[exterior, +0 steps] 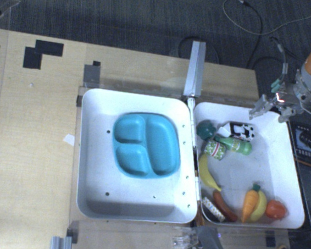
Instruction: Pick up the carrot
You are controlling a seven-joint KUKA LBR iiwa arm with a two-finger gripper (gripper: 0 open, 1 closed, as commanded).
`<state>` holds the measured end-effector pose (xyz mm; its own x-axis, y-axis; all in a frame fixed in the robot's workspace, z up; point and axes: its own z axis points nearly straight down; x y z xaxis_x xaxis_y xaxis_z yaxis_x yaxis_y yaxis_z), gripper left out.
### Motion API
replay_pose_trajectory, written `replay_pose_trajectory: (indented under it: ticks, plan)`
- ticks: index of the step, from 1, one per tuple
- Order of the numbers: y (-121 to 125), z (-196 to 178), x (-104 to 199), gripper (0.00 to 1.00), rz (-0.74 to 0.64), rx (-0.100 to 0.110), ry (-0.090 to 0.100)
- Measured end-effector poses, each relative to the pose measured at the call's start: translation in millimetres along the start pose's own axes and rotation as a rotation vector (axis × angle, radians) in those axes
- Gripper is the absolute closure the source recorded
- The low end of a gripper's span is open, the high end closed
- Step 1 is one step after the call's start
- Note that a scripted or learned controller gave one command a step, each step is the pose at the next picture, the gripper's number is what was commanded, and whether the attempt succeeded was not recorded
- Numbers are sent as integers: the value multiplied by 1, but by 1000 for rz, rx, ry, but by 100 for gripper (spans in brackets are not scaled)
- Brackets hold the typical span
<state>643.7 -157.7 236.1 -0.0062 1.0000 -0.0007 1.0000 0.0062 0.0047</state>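
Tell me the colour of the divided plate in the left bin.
Light blue: the three-compartment plastic plate, clearest in the camera view.

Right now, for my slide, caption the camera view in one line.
Pincer hovers open over the right bin's far corner; the carrot lies untouched near the front, beside a tomato.

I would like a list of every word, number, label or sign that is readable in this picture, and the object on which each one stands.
No text can be read in this view.
green bottle: it has a label, too small and blurred to read.
black and white item behind the bottle: its pattern is too blurred to read.
carrot, blue tray: no visible markings.
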Motion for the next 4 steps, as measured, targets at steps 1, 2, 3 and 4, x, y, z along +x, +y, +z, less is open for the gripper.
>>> replay_pose_trajectory:
  ticks: [1, 2, 3, 4]
  plan:
    - [-38, 63, -8, 0, -414, -1, -1]
    - [-55, 61, 22, 0, -286, 0, 1]
    - [-123, 101, 5, 0, -415, -1, 0]
    - [-153, 146, -12, 0, -630, -9, -5]
